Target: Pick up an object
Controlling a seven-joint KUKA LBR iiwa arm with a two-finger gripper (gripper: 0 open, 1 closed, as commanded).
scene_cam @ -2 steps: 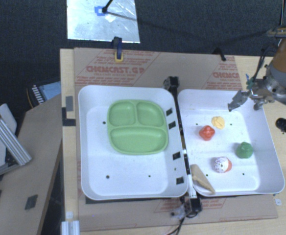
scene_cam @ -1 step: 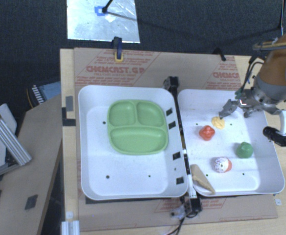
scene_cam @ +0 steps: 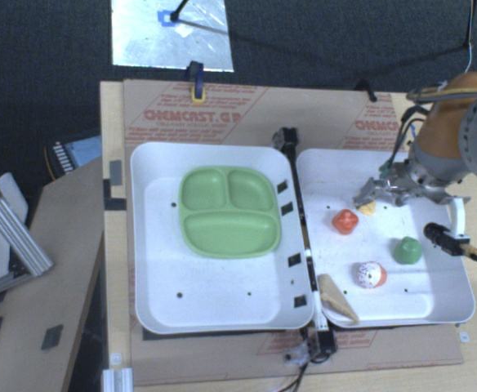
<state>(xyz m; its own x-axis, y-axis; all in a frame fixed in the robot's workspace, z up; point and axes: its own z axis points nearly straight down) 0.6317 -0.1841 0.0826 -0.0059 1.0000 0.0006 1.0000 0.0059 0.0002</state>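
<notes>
While nothing can be seen between its fingers, the hand (scene_cam: 367,196) sits low in the right bin (scene_cam: 451,300), at the far side of the red object (scene_cam: 345,221), and the pick looks to be at the reaching stage rather than done. Its metal fingers point toward the centre divider (scene_cam: 302,219), and a small yellowish piece (scene_cam: 368,209) lies just under them, above and to the right of the red object; whether the fingers are spread or pressed together I cannot tell, since they blur into one grey shape at this slant. Every candidate rests on the bin floor: the green object (scene_cam: 407,251) to the right of the red one, the white ball with orange marks (scene_cam: 370,275) below it, and a tan wedge (scene_cam: 337,298) lower still, against the divider. What is left, by my judgement, is the closing and the lift. Open floor lies around the red object on all sides but the hand's, so a descent there has room. Left of the red object, across the divider, a green sectioned plate (scene_cam: 229,212) lies in the left bin (scene_cam: 153,292) on the worktop (scene_cam: 75,243).
</notes>
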